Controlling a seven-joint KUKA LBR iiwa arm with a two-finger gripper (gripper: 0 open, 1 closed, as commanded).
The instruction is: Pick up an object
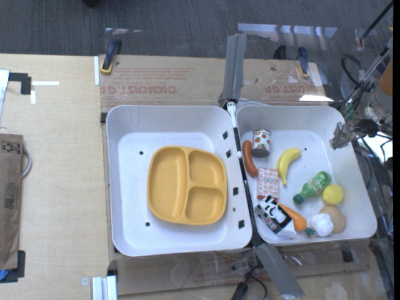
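- Carrot (294, 217), nearer than the banana (287, 163): it lies with a white lump (322, 224) at the right bin's (350, 235) near wall.
- Bottle (312, 187) and lemon (333, 194), near-right of the banana: they crowd each other, so they are poorer targets.
- Banana, mid-bin: probably the easiest pick, with bare floor around it. Its long axis runs near-to-far, leaning right at the far end, and the curve bulges right. Close across the middle, at right angles to that axis.
- Can (261, 142), far-left of the banana: upright.
- Gripper (347, 135), far-right of the banana, over the bin's rim: empty as far as can be seen. Whether it is open or closed cannot be told.
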